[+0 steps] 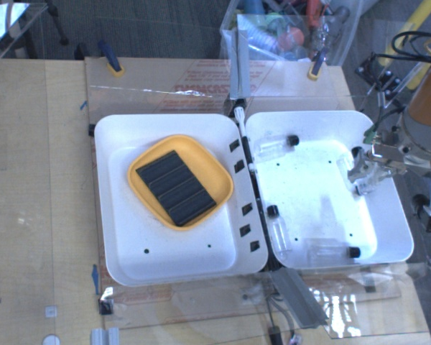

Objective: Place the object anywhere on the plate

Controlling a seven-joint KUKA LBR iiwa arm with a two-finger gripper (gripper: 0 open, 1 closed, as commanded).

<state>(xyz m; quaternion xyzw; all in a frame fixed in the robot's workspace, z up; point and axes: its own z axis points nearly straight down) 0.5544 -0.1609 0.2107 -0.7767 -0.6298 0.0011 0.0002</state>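
Camera view: dark grooved block [177, 187] lies on yellow plate [147, 165], left bin [122, 261]. Hand [364, 177] over right bin [388, 243]; grip state unclear.

Bench [36, 192]: lying pale and wood-grained under both bins.
Left white bin [118, 257]: sitting directly on the bench.
Right white bin [388, 228]: sitting on the bench, touching the left white bin's right side.
Clear plastic sheet [165, 85]: lying on the bench, just behind the left white bin.

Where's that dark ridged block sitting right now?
The dark ridged block lies flat on the yellow plate in the left white bin, well away from the gripper at the right bin's far edge.
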